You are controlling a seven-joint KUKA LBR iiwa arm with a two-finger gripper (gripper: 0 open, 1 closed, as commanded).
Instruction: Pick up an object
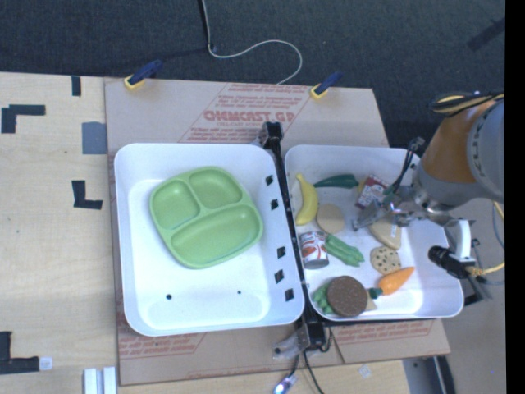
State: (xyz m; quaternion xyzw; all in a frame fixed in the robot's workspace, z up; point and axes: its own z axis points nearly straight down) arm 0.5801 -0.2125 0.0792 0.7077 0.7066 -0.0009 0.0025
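Note:
The right bin (pixel 435 306) holds several toy foods: a yellow banana (pixel 306 199), a green pepper (pixel 336 181), a red-and-white packet (pixel 371 191), a beige disc (pixel 330 217), a small can (pixel 312 249), a green pickle (pixel 345 251), a spotted cookie (pixel 383 259), a carrot (pixel 395 280) and a brown burger (pixel 346 295). My gripper (pixel 371 216) reaches in from the right and sits low over the middle of this bin, just below the packet and next to a pale bread piece (pixel 385 235). Nothing shows as lifted.
The left bin (pixel 135 302) bears a green divided plate (pixel 207 216). A black divider (pixel 283 220) runs between the bins. The arm's grey wrist and orange band (pixel 451 150) hang over the right bin's right wall. A black cable (pixel 455 261) crosses that corner.

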